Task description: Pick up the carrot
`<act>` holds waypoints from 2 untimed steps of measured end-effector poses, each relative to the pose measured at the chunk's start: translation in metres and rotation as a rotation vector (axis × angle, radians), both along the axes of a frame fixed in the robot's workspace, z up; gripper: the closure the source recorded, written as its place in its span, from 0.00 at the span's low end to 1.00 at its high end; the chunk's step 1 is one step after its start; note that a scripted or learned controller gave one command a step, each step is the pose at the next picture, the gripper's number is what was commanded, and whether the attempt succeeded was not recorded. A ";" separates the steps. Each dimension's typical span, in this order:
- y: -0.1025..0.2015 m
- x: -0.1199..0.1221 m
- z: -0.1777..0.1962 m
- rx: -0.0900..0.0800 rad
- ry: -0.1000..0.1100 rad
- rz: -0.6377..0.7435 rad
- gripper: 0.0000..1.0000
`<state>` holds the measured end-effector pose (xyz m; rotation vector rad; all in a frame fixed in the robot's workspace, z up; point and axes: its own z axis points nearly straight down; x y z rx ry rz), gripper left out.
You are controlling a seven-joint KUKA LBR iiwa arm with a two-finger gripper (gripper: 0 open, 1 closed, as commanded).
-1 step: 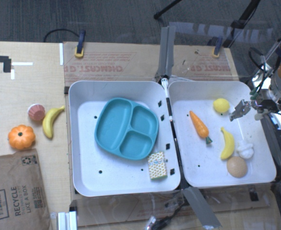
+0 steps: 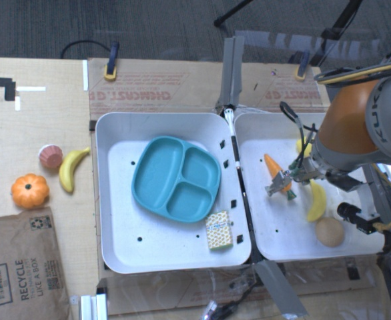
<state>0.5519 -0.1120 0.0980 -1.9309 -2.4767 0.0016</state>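
The slim orange carrot point(image 2: 273, 167) lies in the right white bin point(image 2: 275, 242); the metal two-finger gripper point(image 2: 279, 187) straddles its near end, jaws narrow, about to close then lift.

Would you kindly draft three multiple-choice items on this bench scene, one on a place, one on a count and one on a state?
1. Where does the carrot lie?
A. In the right bin
B. On the teal plate
C. On the bench beside the pumpkin

2. How many compartments does the teal plate have?
A. Two
B. Three
C. Five

3. How does the tool stand to the carrot?
A. Over the left bin, far from it
B. At the carrot's lower end, low in the bin
C. Raised high, carrying the carrot above the bench

Answers:
1 A, the carrot rests on the floor of the right bin.
2 B, ridges split the plate into three wells.
3 B, the tool's tip meets the carrot's near end.
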 end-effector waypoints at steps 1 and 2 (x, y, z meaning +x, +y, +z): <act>-0.001 0.000 0.009 -0.001 0.000 -0.004 1.00; 0.025 0.022 0.093 -0.002 0.000 -0.309 1.00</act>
